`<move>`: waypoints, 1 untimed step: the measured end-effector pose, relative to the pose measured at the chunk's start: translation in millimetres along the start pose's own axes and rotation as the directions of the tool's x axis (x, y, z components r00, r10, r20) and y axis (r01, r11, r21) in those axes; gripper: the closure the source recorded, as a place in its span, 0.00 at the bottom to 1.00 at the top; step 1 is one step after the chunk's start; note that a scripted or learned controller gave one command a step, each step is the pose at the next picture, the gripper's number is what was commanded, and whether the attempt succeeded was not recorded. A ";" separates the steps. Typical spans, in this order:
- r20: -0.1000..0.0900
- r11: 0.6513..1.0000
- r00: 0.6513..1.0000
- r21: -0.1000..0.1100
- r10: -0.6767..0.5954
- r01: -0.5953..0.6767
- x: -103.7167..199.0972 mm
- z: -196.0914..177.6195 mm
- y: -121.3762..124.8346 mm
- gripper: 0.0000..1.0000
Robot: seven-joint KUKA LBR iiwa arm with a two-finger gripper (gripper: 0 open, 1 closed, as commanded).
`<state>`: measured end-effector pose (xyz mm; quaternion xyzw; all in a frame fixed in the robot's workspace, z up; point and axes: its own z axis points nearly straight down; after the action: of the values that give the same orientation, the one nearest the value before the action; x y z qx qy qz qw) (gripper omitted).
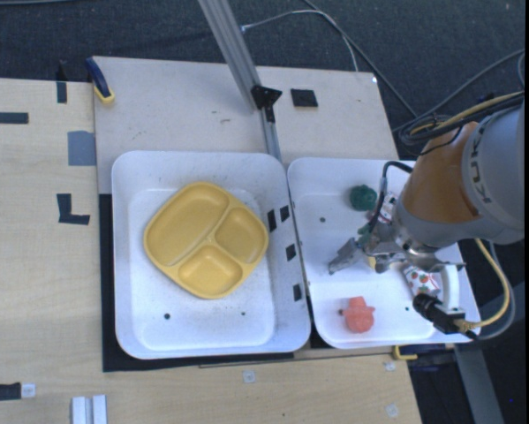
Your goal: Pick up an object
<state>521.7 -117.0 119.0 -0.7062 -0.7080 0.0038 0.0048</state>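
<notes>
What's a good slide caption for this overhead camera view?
Arm's gripper low in the right bin, between a green object and a red object; yellow divided plate in the left bin.

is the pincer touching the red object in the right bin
Apart. The camera view shows bare white bin floor between the pincer and the red object, which lies nearer the bin's front edge.

You get even, moderately bright overhead light; the shallow white plastic bins [202,170] look slightly washed out. Shadows beneath the two-finger gripper [345,258] are soft. Detail is low-resolution and grainy throughout.
</notes>
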 end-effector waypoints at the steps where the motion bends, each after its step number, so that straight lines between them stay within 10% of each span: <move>1: 0.003 1.000 1.000 -0.008 0.000 0.000 0.2 35.5 0.3 0.00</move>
<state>521.7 -116.8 83.5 -0.7063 -0.7079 0.0021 0.0011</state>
